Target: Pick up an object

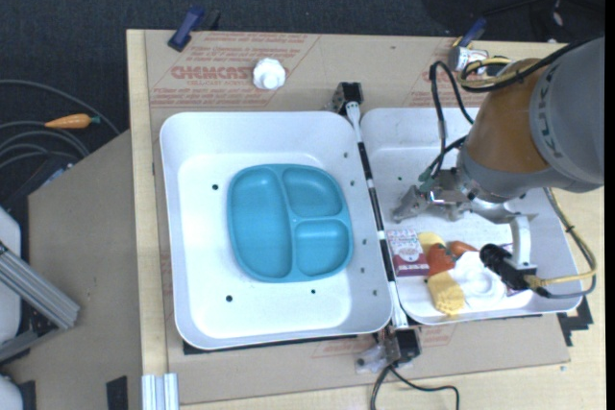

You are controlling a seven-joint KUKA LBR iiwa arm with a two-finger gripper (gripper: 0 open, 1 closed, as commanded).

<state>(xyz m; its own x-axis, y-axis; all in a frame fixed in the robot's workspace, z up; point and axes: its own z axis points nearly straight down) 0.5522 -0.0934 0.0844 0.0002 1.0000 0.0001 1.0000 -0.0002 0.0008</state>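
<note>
Yellow, red and white objects [444, 266] lie heaped below the jaws [415, 204]; their opening is unclear.

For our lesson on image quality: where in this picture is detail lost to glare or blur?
Camera view: the white bins look washed out by bright light; the small items in the right bin are soft, hard to identify; the blue tray reads clearly.

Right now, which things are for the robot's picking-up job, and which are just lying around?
For the job:
gripper, over the right bin
small objects heaped in that bin's near corner

Just lying about:
blue divided plate in the left bin
white ball on the board
blue clip at the board's far edge
</note>
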